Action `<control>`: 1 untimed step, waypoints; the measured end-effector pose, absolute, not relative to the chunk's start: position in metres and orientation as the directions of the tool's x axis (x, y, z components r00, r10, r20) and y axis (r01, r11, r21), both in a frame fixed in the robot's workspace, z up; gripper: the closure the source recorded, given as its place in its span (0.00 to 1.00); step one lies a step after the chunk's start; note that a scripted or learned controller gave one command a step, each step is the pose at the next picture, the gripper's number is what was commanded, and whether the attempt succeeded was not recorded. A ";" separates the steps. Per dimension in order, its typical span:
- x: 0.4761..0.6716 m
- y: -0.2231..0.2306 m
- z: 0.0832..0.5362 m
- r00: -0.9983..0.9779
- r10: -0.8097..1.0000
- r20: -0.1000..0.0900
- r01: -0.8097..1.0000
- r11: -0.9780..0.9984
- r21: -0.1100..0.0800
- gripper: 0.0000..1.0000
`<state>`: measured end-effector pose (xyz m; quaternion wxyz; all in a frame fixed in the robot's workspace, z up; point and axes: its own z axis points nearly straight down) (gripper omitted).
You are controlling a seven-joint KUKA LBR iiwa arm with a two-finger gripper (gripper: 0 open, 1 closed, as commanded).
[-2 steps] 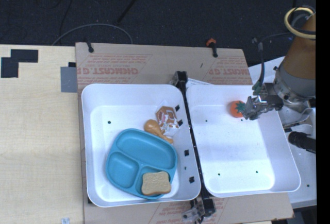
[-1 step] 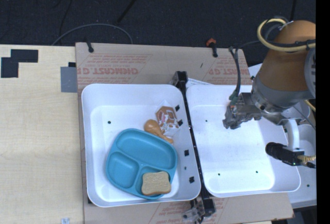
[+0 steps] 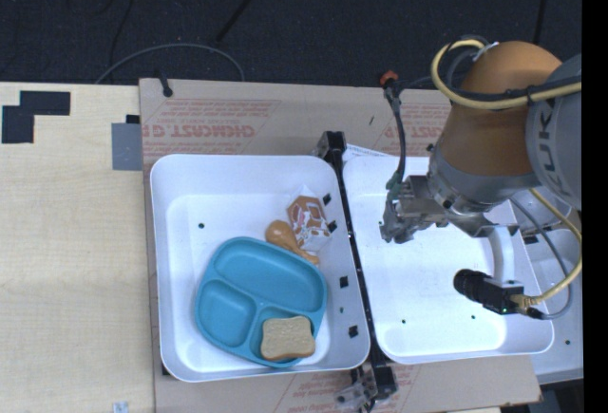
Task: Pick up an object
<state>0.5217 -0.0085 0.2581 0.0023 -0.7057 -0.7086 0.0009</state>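
My gripper [image 3: 397,223] hangs over the left part of the right bin [image 3: 446,340], close to the divider between the bins, with nothing seen in it. In the left bin [image 3: 176,212] lies a blue divided plate [image 3: 249,292] with a tan slice of bread [image 3: 287,338] on its near right compartment. A clear wrapper with a brown snack [image 3: 309,216] rests just beyond the plate, and a small tan piece [image 3: 282,235] lies beside it, touching the plate's far edge.
The arm's grey and orange body [image 3: 499,131] fills the space above the right bin's far right. A black divider [image 3: 347,250] runs between the bins. Cardboard [image 3: 237,117] lies under both bins, with pale bench [image 3: 66,240] to the left.
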 end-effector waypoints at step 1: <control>0.505 0.051 0.251 -0.005 1.000 0.001 1.000 0.005 -0.006 1.00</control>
